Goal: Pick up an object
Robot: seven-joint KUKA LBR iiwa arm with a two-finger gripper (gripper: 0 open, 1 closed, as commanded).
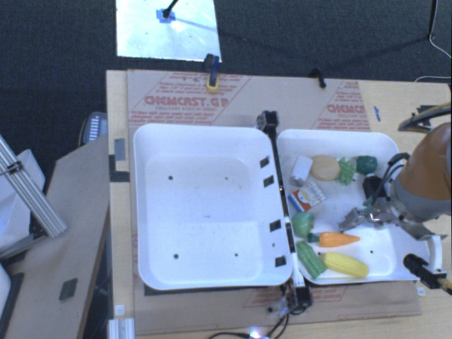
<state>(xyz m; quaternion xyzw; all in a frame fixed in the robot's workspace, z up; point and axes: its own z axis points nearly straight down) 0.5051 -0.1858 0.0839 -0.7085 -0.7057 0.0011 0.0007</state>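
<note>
Bench (120,260) bearing two white bins (205,210)

Dark blue-grey carpet (56,41) around a pale wood bench (119,126) topped with a printed brown board (187,99), a shiny square plate (167,18) on the floor beyond it, black cables (332,48) trailing across, aluminium rail (25,189) at left.

An orange carrot (340,239) is lying flat in the right bin (381,145), with a yellow corn cob (345,264) lying just below it.
</note>
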